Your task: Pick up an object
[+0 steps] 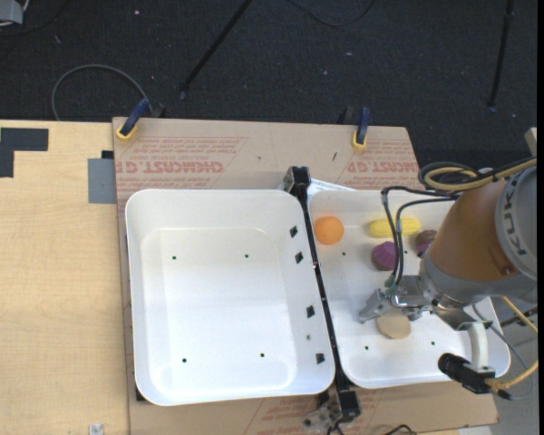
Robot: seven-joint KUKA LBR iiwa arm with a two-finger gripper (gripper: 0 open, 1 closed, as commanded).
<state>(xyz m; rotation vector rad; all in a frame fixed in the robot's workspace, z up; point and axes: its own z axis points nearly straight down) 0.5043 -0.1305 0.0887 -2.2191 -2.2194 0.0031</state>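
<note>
In the right bin (358,356) lie an orange ball (328,230), a yellow object (390,228), a purple object (384,256) and a tan round piece (394,326). A darker purple thing (425,240) peeks out beside the arm. My gripper (388,304) is low in the right bin, directly above the tan piece and just below the purple object. The arm's orange band (467,234) covers the bin's right part.
The left bin (218,288) sits beside the right one, with a black divider clip strip (313,279) between them. Both rest on cardboard (254,157) clamped at the back. Cables (435,175) loop near the arm on the right.
</note>
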